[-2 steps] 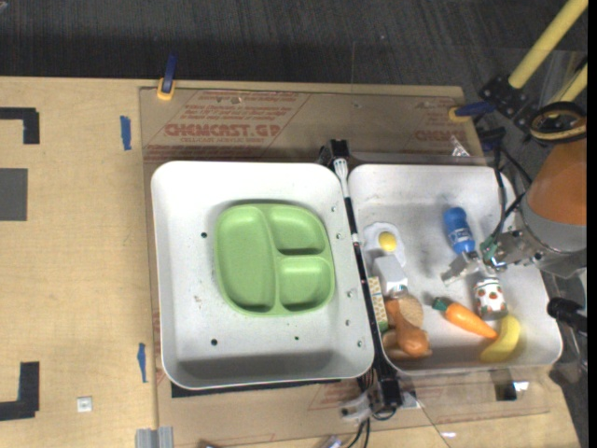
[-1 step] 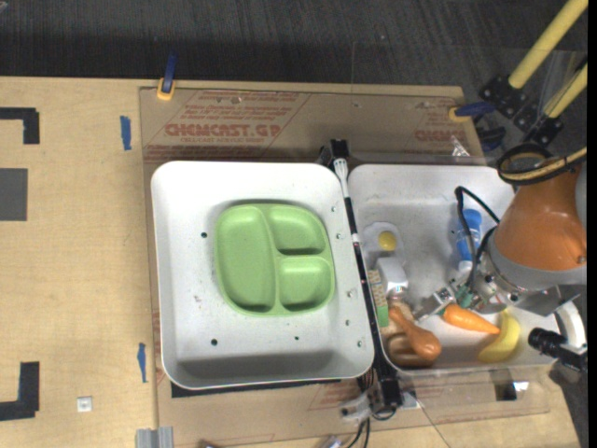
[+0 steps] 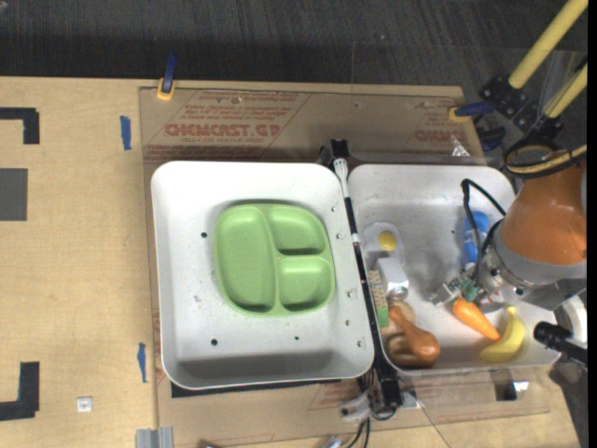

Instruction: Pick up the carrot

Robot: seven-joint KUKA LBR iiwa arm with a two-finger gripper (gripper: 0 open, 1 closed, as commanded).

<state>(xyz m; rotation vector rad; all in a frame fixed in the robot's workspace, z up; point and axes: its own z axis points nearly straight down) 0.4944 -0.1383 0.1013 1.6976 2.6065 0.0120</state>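
Note:
The orange carrot [image 3: 475, 318] lies in the right bin [image 3: 424, 203] near its front right corner, its green top pointing left. Just to its right a yellow banana [image 3: 505, 336] touches it. My gripper [image 3: 473, 286] hangs directly over the carrot's leafy end, under the arm's orange band [image 3: 550, 217]; the wrist hides the fingertips.
The left bin [image 3: 177, 269] holds a green sectioned plate [image 3: 275, 257]. In the right bin a brown chicken leg [image 3: 410, 336] lies at front left, a small yellow-topped item [image 3: 385, 242] and a pale packet [image 3: 392, 273] sit by the left wall, and a blue object [image 3: 475, 227] is near the arm.

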